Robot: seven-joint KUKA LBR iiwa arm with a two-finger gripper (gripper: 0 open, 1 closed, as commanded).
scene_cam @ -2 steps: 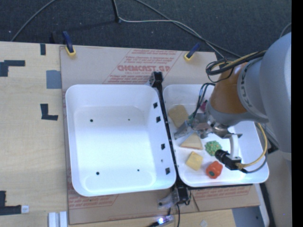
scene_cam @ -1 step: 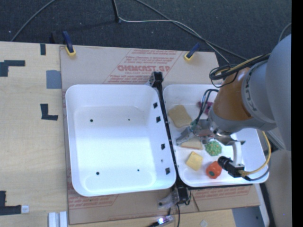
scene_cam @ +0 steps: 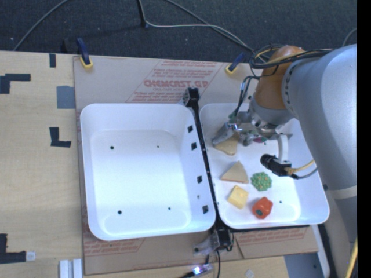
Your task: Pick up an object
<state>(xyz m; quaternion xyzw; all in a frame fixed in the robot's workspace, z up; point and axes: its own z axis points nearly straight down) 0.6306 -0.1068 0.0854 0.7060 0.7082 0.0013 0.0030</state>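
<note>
The grey arm reaches from the right over the right bin, while the left bin lies beside it on the tabletop. The gripper hangs low at the bin's far left, right over a tan wedge; whether the fingers are wide, narrow or closed on it I cannot tell. Nearer lie a pale triangular piece, a yellow block, a green lump and a red piece. A good grasp would probably centre on one piece, clear of the bin wall. Red print on the cardboard is too blurred to read.
</note>
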